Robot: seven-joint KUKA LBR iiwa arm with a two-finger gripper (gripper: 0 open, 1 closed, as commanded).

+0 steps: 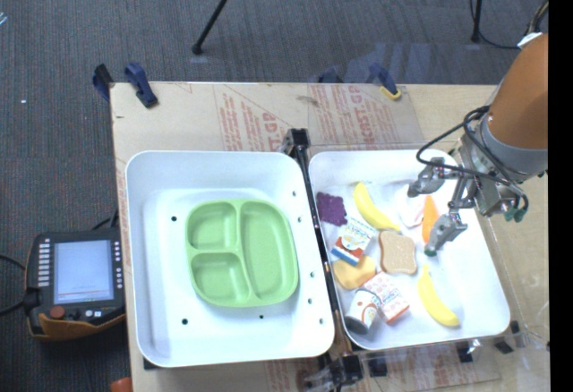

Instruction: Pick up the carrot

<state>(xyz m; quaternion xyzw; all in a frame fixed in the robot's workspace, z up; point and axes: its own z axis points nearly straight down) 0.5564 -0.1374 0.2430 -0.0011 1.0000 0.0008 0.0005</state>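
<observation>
**Hand hangs over the carrot in the right bin**

At the far lower left of the frame a grey handheld control pendant (76, 281) with a pale screen lies on the dark carpet beside the table (233, 113), whose top is covered in brown cardboard printed with red lettering. Blue clamps (141, 84) grip its upper left edge.

The left bin (143, 202), a shallow white plastic tub with rounded corners, holds a smooth light green plate (242, 253) divided into three compartments.

The right bin (488, 292), of the same white plastic, is crowded with toy food. Near its left wall sits a purple bunch of grapes (331, 207), and beside it a curved yellow banana (372, 206). Below these lie a small white carton with red and blue print (353, 242), a yellow wedge of cheese (354, 273), a tan slice of bread (397, 253), a small can (361, 311), a printed white and red box (391, 298) and a second banana (438, 299) toward the lower right.

The carrot (429, 218) is a short, smooth orange piece, standing roughly vertical in the frame in the upper right part of the right bin, just right of a white item and above the bread.

The hand (443, 211), metallic grey below the arm's orange band (524, 95), is over the carrot. Its fingers (442, 234) are spread apart, one on each side of the carrot, not closed on it; whether they touch it cannot be told.
</observation>
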